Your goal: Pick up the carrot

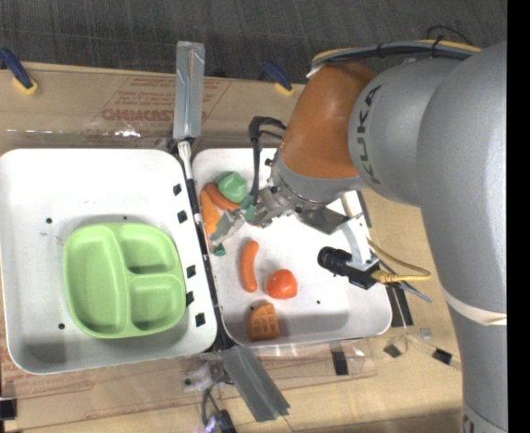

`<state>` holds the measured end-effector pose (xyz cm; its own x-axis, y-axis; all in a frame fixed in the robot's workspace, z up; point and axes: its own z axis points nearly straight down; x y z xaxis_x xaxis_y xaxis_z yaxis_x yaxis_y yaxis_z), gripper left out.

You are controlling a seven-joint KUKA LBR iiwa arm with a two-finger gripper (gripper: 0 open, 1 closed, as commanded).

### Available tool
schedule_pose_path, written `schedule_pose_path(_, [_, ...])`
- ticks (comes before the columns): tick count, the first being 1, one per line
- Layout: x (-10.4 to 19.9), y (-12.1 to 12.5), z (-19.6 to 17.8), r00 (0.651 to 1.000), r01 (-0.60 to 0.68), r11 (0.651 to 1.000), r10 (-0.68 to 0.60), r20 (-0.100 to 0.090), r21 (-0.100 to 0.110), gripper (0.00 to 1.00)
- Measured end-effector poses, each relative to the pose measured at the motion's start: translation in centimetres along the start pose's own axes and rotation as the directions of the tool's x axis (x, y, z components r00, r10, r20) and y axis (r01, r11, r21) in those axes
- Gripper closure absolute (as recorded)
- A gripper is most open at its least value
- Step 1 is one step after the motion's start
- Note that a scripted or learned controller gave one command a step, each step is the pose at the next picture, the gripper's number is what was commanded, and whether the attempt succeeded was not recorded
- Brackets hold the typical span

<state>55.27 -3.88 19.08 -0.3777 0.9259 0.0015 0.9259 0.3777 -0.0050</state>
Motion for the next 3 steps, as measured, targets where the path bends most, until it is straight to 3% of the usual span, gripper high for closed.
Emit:
schedule_pose_path(1, [3.2, 5.0, 0.0, 0.900, -0.437, 0.900, 0.436, -0.001, -0.001, 0.00])
schedule_pose_path(2, [-1.8, 2.0, 0.0, 0.975, -0.220, 0.975, 0.220, -0.001, 0.002, 0.00])
schedule_pose_path(3, [3.6, 1.6, 0.0, 0.988, -0.152, 0.988, 0.152, -0.001, 0.000, 0.00])
